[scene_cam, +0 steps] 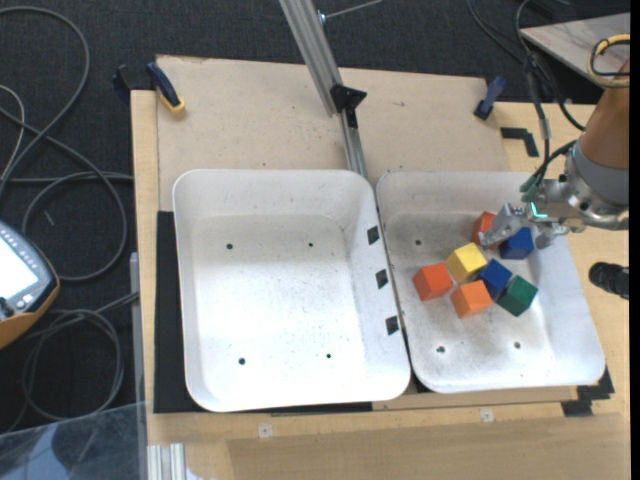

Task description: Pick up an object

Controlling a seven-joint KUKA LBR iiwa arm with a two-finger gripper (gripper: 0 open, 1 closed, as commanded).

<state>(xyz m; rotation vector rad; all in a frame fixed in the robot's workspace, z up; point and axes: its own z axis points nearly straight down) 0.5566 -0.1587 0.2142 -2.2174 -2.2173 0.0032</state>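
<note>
Bench: pale wooden board on dark carpet, loose black cables around.
Bins: 2 shallow white trays, left bin, right bin.
Blocks: clustered in right bin, yellow cube, 2 orange cubes, blue, green cube.
Gripper: low over the cluster's upper right, beside a blue cube; whether it grips anything, cannot tell.

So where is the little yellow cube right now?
The small yellow cube sits in the right-hand white bin, in the cluster of blocks. An orange cube is to its left, another orange cube just below, and a blue cube beside it.
</note>
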